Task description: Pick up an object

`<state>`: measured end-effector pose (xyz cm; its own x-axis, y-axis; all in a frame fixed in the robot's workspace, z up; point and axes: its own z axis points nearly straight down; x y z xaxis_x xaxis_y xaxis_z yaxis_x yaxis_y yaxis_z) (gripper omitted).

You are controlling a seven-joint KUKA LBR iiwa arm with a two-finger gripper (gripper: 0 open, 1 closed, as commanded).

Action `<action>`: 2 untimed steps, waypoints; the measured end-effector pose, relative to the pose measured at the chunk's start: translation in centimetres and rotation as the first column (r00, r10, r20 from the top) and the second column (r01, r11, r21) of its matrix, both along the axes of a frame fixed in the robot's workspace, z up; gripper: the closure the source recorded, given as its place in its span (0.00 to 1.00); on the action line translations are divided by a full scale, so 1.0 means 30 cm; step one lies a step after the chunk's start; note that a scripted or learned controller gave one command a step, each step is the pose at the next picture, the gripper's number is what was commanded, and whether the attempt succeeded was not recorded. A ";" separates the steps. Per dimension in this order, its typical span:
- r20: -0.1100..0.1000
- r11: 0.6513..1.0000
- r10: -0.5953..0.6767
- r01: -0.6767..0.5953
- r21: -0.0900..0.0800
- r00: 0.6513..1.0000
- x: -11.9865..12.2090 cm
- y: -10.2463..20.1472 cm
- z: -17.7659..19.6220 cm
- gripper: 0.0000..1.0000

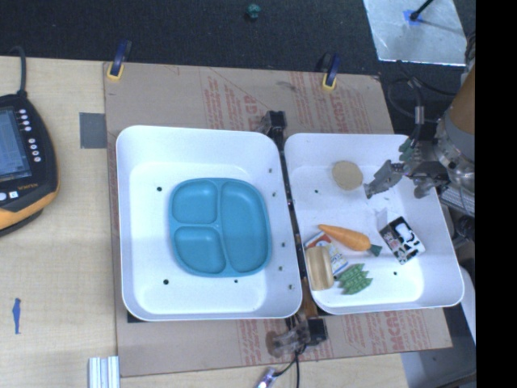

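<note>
Bins sit side by side on the bench, and their contents explain the arm's position. The left bin (pixel 137 217) holds a blue divided plate (pixel 219 226) at its centre, a flat thing the program would find hard to pinch. The right bin (pixel 440 293) holds the small loose items, so that is where a pick makes sense.

The gripper (pixel 401 178) hangs over the right bin near its 2 o'clock corner, reaching in from the right. Its two fingers (pixel 378 183) look spread apart, with nothing seen between them — it holds no object. White bin floor shows under the tips, and how high they hang cannot be told.

Nearest to it is a tan disc (pixel 347 175), at 9 o'clock from the fingertips and just beside them, lying flat. A black-and-white pack (pixel 401 239) lies at 6 o'clock from the gripper, near the bin's right wall and tilted. The carrot (pixel 346 237) lies across the bin's middle, its green end pointing toward the pack. At the bin's 7 o'clock corner a pale bottle (pixel 319 267) and a green leafy toy (pixel 354 279) crowd together, with a small packet between them that is too small to name.

The disc seems the likely target, being closest and standing apart from the rest. Its flatness is the risk: the fingers may slide off its edge. The carrot, thicker and with room on both sides, would probably grip better.
</note>
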<state>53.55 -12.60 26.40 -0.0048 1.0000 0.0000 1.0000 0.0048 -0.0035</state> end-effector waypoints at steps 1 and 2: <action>-0.003 1.000 0.002 -0.002 -0.001 1.000 0.106 0.029 -0.321 0.00; -0.002 1.000 0.002 -0.002 -0.002 1.000 0.336 -0.039 -0.578 0.00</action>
<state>63.62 -13.77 9.07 -0.0070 1.0000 -0.0018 1.0000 0.0070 -0.0054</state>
